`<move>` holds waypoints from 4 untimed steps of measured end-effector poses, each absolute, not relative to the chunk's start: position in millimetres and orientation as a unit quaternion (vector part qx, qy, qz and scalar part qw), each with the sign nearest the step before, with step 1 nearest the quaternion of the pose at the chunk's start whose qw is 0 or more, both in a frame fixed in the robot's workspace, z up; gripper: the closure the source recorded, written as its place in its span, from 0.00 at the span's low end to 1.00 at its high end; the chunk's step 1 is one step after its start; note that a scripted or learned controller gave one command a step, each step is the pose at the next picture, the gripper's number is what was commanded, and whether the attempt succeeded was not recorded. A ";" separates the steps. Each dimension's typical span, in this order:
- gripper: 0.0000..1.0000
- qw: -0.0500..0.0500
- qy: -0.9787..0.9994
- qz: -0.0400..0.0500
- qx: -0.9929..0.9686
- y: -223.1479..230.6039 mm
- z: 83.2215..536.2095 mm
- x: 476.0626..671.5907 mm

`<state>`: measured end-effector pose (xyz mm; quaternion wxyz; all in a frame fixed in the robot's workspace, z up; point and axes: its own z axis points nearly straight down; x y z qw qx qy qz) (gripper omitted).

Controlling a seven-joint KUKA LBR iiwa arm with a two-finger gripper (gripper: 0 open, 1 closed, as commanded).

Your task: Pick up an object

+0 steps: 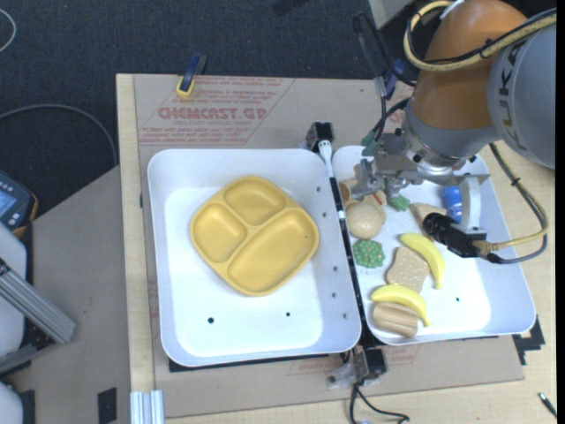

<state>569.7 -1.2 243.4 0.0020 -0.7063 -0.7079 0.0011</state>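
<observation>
Left of the jaws, the yellow divided tray (pixel 254 234) looks like smooth matt plastic, lying in a glossy white plastic bin (pixel 177 316). The bench (pixel 132 131) beneath appears as matt brown cardboard.

We see a robotics lab: two white bins (pixel 168 237) clamped on a cardboard-covered bench (pixel 221 109), toy food (pixel 422 254) as test objects, loose cables (pixel 521 241), dark carpet (pixel 88 34) around.
</observation>
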 end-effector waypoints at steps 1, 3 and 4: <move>1.00 0.003 -0.709 0.001 -0.706 48.3 226.3 547.9; 1.00 0.002 -0.707 0.002 -0.707 76.3 216.5 518.7; 1.00 -0.001 -0.707 -0.001 -0.707 76.0 233.4 521.5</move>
